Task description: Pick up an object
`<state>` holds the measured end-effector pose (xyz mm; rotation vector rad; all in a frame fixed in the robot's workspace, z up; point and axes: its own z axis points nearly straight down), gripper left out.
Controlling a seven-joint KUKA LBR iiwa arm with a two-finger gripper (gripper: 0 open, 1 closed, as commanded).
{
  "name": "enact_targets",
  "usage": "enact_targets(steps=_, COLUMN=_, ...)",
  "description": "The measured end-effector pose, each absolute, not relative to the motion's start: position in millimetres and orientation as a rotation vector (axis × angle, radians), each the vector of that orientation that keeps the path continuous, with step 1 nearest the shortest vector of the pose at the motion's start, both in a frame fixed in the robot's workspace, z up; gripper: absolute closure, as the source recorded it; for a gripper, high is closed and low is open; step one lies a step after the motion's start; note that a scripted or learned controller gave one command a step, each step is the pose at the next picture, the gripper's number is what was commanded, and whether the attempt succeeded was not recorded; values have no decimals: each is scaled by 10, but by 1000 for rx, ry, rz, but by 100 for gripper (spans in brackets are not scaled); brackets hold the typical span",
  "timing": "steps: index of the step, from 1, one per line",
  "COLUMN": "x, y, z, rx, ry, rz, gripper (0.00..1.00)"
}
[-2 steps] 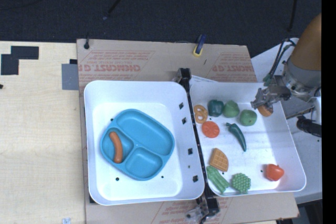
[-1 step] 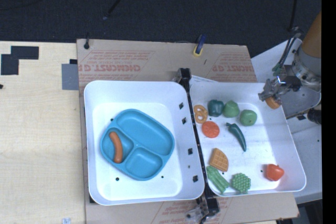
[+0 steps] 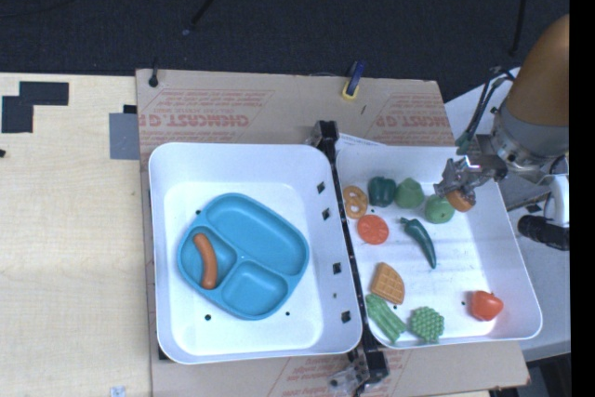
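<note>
My claw (image 3: 460,184) is hovering at the right bin's (image 3: 521,293) two o'clock edge, pinching a small orange object (image 3: 461,198). Judging by this, the pick is looking nearly complete; only lifting clear is remaining.

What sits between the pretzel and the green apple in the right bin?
In the camera view, a green pepper sits between the pretzel and the apple.

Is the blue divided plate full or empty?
Nearly empty: the blue divided plate holds just one sausage, lying in its left compartment.

Upside-down red print on cardboard sheet (image 3: 244,112), partly legible "CHEMCAST"
</note>
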<state>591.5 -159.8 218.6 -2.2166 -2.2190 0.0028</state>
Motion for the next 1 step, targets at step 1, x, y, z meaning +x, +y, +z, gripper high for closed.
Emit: enact_targets(steps=1, x=5627, y=-1234, z=2212, rx=-2216, ry=-2219, rz=3, gripper=100)
